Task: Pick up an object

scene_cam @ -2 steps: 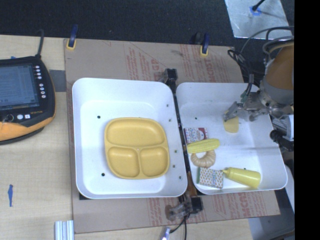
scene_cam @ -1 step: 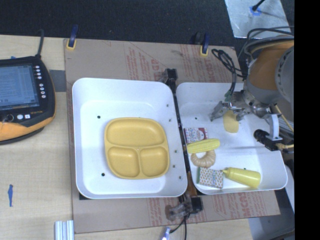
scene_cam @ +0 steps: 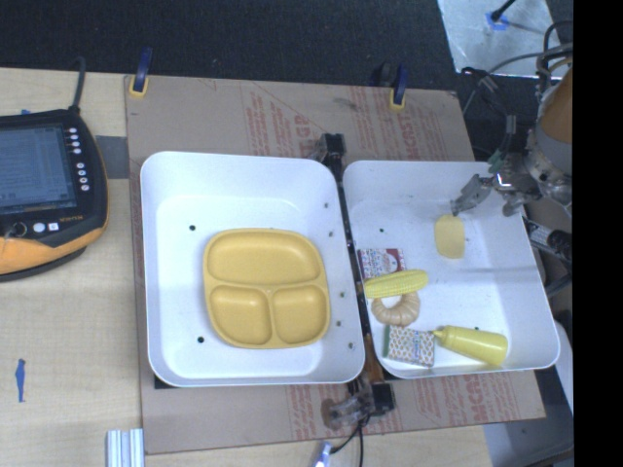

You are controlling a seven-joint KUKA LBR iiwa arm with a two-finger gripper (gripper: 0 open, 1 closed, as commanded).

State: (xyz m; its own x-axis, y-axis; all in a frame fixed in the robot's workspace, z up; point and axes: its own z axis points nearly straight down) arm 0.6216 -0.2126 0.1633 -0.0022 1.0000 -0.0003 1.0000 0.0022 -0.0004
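- Two shallow white bins side by side on a sheet of brown cardboard (scene_cam: 292, 115) in the middle of the frame, all of it on a pale wooden surface (scene_cam: 58, 358).
- In the left bin (scene_cam: 170, 188): a yellow divided plate (scene_cam: 266, 287) with three compartments, lying flat at the centre.
- In the right bin (scene_cam: 516, 290): a pale yellow block (scene_cam: 450, 236) in the upper middle, apart from the rest.
- Lower in the same bin, along its left side: a red-and-white packet (scene_cam: 379, 261), a yellow corn cob (scene_cam: 395, 282) just below it, a tan ring (scene_cam: 396, 308) touching the cob, and a small printed box (scene_cam: 410, 346).
- Yellow squeeze bottle (scene_cam: 472, 342) lying on its side at the bin's bottom edge, beside the box.
- Gripper (scene_cam: 477, 195) reaching in at the right of the frame, just above and to the right of the pale block; nothing visible between the jaws; wide or narrow impossible to tell.
- Tablet-like controller (scene_cam: 44, 188) with an orange rim at the left edge of the frame.
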